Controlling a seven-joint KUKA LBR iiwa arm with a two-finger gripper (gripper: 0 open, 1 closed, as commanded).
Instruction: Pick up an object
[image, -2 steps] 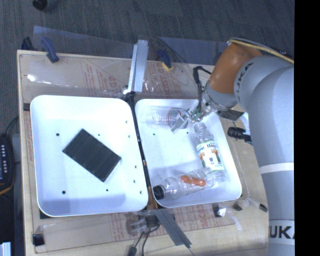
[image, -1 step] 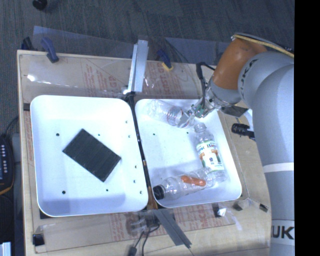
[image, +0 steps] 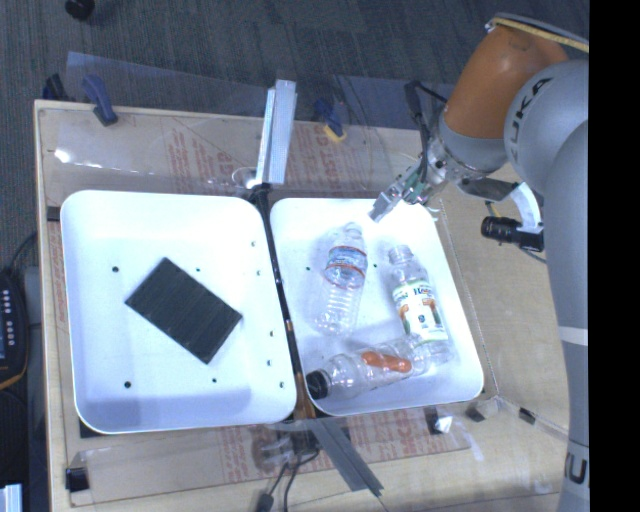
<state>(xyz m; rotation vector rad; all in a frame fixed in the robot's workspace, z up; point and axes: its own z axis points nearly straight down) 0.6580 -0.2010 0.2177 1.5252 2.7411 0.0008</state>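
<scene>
From my remote station I see the gripper (image: 392, 203) hanging over the far right corner of the right bin (image: 300, 235), above the rim, with nothing between it and the bin floor that it touches. Whether it is spread or pressed together I cannot tell at this resolution. The arm (image: 520, 90) comes in from the right, orange band uppermost; part of the letters "KUKA" runs along its grey casing.

Nearest the gripper, in the right bin, lie three clear plastic bottles. Bottle with blue label (image: 342, 277) lies lengthwise near the bin's middle, cap toward the far wall; the label text is unreadable. Just beside it to the right, apart from it, is the bottle with white and orange label (image: 418, 303); its print is too small to read. Along the near wall lies the bottle with black cap (image: 365, 370), crosswise, an orange patch on its label, its end close to the second bottle's base.

The left bin (image: 85, 225) holds a dark rectangular pad (image: 183, 309), flat and turned at an angle.

Faint reddish print on the bench (image: 480, 290) sheeting is illegible.
</scene>
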